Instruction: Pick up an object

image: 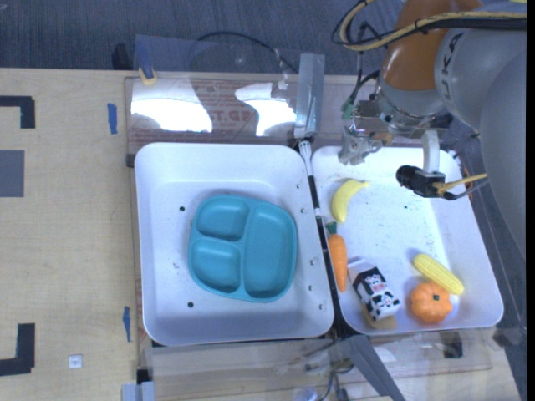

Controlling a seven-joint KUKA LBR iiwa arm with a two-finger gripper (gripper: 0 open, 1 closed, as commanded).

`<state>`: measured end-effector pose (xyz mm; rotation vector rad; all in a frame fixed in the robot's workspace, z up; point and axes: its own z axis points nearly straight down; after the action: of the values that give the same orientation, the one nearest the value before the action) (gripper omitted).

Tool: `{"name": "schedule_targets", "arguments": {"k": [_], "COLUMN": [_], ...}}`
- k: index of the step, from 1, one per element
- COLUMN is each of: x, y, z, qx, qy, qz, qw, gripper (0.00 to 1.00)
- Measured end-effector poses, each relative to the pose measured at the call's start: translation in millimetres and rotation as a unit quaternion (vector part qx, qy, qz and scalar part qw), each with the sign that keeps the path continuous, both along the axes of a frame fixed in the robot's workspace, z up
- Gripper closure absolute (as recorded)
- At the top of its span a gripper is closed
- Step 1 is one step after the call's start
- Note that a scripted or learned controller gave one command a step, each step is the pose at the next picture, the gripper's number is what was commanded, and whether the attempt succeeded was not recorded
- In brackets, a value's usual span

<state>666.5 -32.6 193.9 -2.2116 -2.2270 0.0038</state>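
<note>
Boxy black-and-white cow toy by round orange pumpkin; curved glossy banana below jaws, state unclear.

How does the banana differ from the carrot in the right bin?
The banana is yellow and curved; the carrot is orange and straight. The banana lies nearer the gripper, at the bin's far end; the carrot lies lower along the divider. Both rest at the right bin's left side.

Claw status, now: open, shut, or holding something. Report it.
Claw: cannot be told; it hangs over the right bin just above the banana, nothing visibly held.
</note>
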Motion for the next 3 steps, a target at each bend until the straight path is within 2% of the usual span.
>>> {"name": "schedule_targets", "arguments": {"k": [1,2,3], "x": [1,1,0], "y": [17,59,128], "z": [22,39,38], "qx": [-0.0004,0.0001,0.0006], "qy": [-0.005,-0.005,-0.004], "qz": [-0.018,-0.052,-0.005], "qw": [0.9998,0.9986,1.0], "gripper": [1.0,1.0,1.0]}}
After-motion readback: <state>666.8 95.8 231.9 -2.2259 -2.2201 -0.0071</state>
